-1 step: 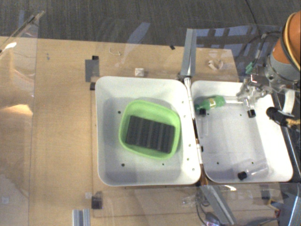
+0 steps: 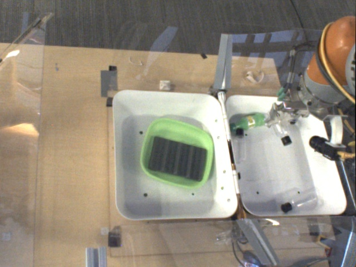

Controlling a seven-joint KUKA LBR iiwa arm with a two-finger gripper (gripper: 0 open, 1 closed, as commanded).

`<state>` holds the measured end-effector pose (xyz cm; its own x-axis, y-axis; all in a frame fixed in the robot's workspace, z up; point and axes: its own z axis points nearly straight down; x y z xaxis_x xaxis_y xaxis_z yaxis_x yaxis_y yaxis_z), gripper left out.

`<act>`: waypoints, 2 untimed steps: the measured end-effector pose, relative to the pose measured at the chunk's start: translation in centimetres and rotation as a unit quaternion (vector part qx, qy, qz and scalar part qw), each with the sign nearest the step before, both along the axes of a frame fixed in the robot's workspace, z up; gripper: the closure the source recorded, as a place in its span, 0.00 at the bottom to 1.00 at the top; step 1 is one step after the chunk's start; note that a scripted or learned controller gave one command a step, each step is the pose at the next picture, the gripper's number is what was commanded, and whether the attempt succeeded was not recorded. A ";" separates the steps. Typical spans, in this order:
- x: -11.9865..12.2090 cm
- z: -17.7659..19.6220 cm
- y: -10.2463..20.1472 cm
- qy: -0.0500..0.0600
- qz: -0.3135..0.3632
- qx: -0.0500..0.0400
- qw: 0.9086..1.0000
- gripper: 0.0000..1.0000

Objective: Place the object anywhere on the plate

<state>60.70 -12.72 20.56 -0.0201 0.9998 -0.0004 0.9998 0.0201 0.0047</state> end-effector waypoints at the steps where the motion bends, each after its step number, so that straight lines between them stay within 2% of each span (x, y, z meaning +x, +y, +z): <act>1: -0.6 -0.8 7.4 0.000 0.062 0.000 0.998 1.00; 2: -2.7 -2.1 13.7 0.000 0.131 0.000 0.991 1.00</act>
